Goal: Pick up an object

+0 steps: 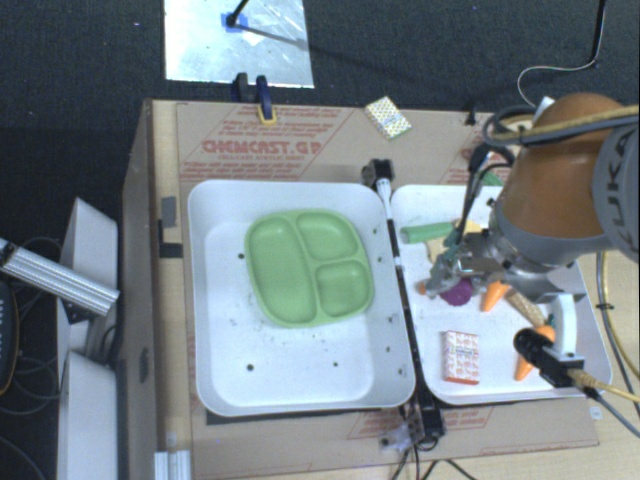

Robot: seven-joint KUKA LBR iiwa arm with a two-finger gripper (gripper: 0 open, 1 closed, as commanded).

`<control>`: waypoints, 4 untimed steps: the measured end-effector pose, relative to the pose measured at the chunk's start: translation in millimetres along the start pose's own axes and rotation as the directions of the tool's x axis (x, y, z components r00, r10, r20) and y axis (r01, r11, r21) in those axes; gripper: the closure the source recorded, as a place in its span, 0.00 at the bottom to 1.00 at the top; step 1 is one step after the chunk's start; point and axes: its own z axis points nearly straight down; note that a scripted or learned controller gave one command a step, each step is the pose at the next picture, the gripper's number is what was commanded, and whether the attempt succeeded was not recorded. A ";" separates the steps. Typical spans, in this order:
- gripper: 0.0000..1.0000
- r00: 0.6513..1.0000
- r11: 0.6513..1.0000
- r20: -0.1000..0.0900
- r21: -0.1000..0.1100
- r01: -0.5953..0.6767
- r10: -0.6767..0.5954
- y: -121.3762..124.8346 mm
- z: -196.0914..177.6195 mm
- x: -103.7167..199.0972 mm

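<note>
tool [447, 271] over right bin [430, 383] near divider | grip state unclear | purple object [457, 292] beneath

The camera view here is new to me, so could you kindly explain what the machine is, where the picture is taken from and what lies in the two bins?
This one picture comes from a camera fixed above the bench, looking down at a slant. The big grey and orange shape on the right is a robot arm; it reaches in from that side. At its tip is a gripper, lowered into the right bin. Whether its fingers hold anything cannot be told from here. Near it lie a purple object, small orange pieces, a green strip and a red and white packet. The left bin holds a green divided plate. Both bins sit on a brown board.
</note>
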 end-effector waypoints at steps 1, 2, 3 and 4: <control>1.00 1.000 1.000 0.000 0.000 0.000 0.000 -0.3 4.4 -32.9; 1.00 1.000 1.000 0.000 0.000 0.000 0.000 0.6 -6.7 -38.3; 1.00 1.000 1.000 0.000 0.000 -0.001 0.001 -0.3 -2.3 -49.0; 1.00 1.000 1.000 -0.001 -0.001 0.002 -0.002 0.2 0.1 -25.0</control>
